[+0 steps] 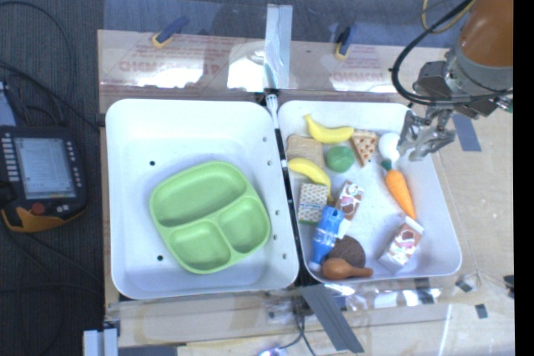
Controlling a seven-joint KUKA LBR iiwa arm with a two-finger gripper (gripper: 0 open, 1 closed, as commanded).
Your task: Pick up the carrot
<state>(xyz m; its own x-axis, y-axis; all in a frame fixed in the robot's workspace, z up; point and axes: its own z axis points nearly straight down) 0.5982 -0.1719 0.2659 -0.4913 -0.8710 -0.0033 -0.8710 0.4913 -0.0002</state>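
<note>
The carrot (401, 193) is orange with a small green top. It lies in the right bin (446, 242) near the right wall, its top pointing toward the back. My gripper (424, 141) hangs over the bin's back right corner, just above and behind the carrot's top. Its two metal fingers stand apart, open, with nothing between them.
A white egg (389, 146) lies next to the gripper. The right bin also holds two bananas (328, 130), a green ball (339, 157), a blue bottle (327, 234), a milk carton (401, 247) and a drumstick (344, 268). A green divided plate (210, 215) sits in the left bin.
</note>
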